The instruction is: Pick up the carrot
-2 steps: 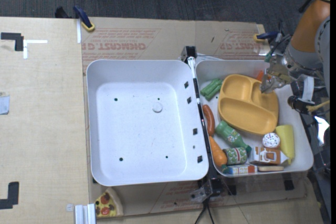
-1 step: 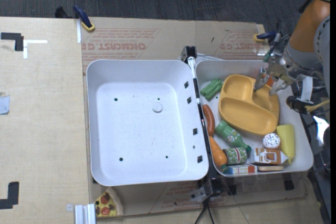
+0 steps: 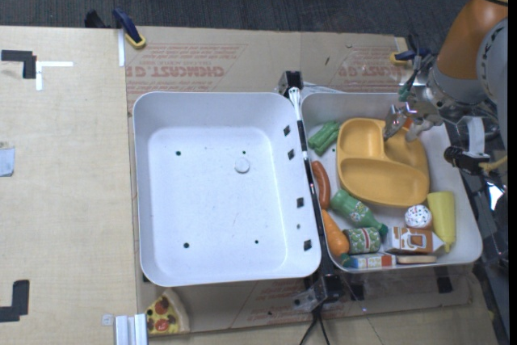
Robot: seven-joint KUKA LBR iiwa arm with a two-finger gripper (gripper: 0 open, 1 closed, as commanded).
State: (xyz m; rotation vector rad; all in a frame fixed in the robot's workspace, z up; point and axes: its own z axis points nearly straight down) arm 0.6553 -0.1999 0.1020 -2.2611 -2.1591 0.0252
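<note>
Camera view: carrot (image 3: 334, 232) lies at right bin's (image 3: 472, 248) near-left edge, against wall, beside sausage (image 3: 321, 183). Tool (image 3: 399, 124) hovers over yellow dish (image 3: 380, 166), nothing visibly pinched; spread cannot be told. Advice: approach vertically, straddling carrot's width, clear of wall.

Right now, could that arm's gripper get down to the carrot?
Probably yes: the carrot lies uncovered by the right bin's left wall, though packed among toys; the gripper hovers over the yellow dish.

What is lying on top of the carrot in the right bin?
Nothing covers the carrot: its orange body shows whole along the right bin's left wall. A green can lies against its lower end. What is under the carrot is hidden.
</note>
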